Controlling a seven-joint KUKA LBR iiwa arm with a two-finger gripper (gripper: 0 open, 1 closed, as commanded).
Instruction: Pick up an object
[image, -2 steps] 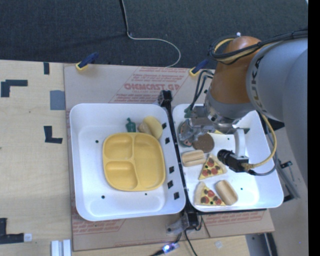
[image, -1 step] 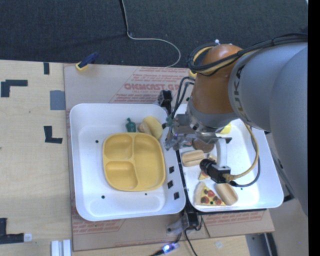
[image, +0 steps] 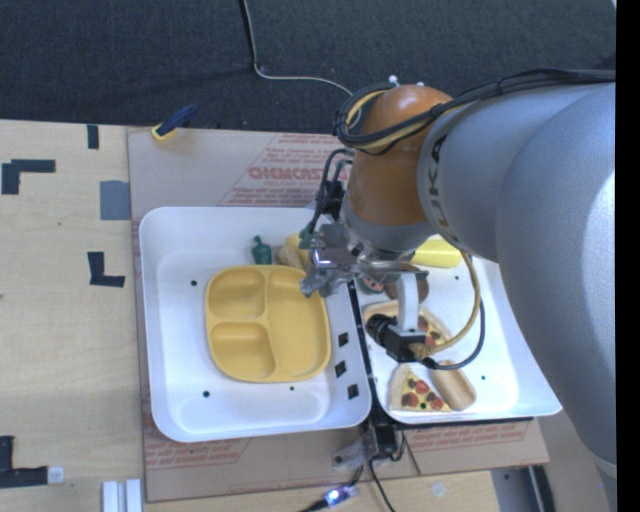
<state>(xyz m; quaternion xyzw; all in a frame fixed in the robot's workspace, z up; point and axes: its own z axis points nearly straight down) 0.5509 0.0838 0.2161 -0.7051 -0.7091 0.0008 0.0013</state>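
The gripper (image: 318, 272), its opening impossible to judge, hangs at the yellow tray's (image: 266, 325) upper right corner beside the wall between the bins, with open white floor of the left bin (image: 175, 300) left of and below the tray.

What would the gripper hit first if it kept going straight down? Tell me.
Probably the yellow tray's right edge, or the divider between the bins. The gripper hangs over that boundary, pointing down, but depth is hard to judge from this slanted view.
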